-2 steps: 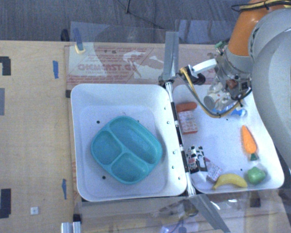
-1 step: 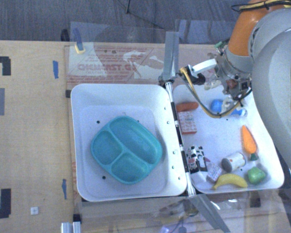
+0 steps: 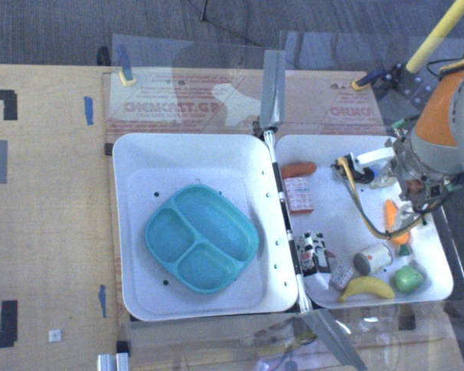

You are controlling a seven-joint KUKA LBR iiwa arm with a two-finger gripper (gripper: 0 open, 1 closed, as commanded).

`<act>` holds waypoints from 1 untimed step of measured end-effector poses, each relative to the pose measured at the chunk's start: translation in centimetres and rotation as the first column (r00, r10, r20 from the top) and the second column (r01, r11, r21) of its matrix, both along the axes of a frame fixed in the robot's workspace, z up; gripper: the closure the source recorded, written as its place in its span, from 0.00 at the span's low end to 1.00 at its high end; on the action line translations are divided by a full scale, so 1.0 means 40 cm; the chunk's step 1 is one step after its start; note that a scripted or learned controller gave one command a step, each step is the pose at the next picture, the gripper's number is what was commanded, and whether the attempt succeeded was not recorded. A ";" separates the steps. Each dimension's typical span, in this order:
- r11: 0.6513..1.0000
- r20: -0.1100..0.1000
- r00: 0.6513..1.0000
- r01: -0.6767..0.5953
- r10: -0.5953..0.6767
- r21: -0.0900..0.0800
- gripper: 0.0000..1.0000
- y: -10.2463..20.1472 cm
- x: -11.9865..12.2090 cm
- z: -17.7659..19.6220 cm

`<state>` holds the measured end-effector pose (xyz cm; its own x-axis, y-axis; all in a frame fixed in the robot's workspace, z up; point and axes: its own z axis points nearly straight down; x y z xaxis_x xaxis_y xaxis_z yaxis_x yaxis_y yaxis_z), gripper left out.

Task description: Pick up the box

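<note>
The grey robot arm with the orange band ends in a small two-finger gripper (image 3: 398, 180) at the far right side of the right white bin (image 3: 437, 280), and it cannot be told how wide its grip is. The small flat red and white cardboard box (image 3: 298, 194) lies against that bin's left wall, just below a red sausage-shaped toy (image 3: 299, 168). The box looks light and stiff but easy to crush, so a soft squeeze across its two long sides would likely work best.

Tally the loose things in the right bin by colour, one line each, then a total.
Red: 2, the box and sausage
Orange: 1, carrot
Yellow: 1, banana
Green: 1, round fruit
Grey: 1, can
Black and white: 1, small toy
Total: 7
</note>
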<state>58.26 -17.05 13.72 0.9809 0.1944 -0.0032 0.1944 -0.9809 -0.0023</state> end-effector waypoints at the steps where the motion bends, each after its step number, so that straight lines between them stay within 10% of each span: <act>1: 1.000 0.003 1.000 -0.014 0.014 -0.001 0.00 -0.033 0.199 0.143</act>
<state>66.22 -18.35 19.43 0.9781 0.2082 -0.0001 0.2082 -0.9781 -0.0006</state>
